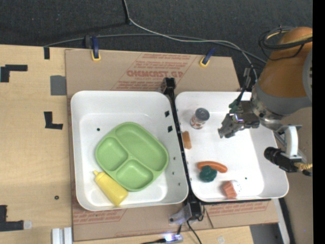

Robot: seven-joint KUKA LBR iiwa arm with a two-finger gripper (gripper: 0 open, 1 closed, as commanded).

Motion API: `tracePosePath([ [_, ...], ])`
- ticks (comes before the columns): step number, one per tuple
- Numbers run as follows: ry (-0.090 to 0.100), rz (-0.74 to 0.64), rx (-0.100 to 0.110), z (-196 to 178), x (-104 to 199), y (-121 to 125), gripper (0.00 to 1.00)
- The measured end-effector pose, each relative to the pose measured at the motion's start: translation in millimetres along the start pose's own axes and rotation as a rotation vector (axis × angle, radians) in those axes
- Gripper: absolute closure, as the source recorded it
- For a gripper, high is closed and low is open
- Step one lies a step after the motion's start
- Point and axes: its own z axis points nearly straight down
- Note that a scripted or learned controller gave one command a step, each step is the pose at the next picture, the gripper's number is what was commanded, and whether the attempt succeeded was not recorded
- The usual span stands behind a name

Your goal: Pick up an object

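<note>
My gripper (227,130) hangs over the middle of the right bin (264,184), its dark fingers pointing down-left with nothing visible between them. A small grey-capped jar (199,118) stands to its left. An orange carrot-like piece (212,165) and a dark green round toy (207,174) lie below the gripper. A salmon-coloured block (230,188) rests near the bin's front edge. A small brown piece (187,140) lies against the bin's left wall.
The left bin (81,116) holds a green sectioned plate (132,155) and a yellow bottle (110,187) at its front left. A black divider strip (175,121) runs between the bins. Cables cross the dark back area.
</note>
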Motion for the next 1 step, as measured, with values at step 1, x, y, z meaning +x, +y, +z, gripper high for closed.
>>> tracePosePath([
  [1,0.000,-0.001,0.001,10.2,51.5,-14.9,1.00],
])
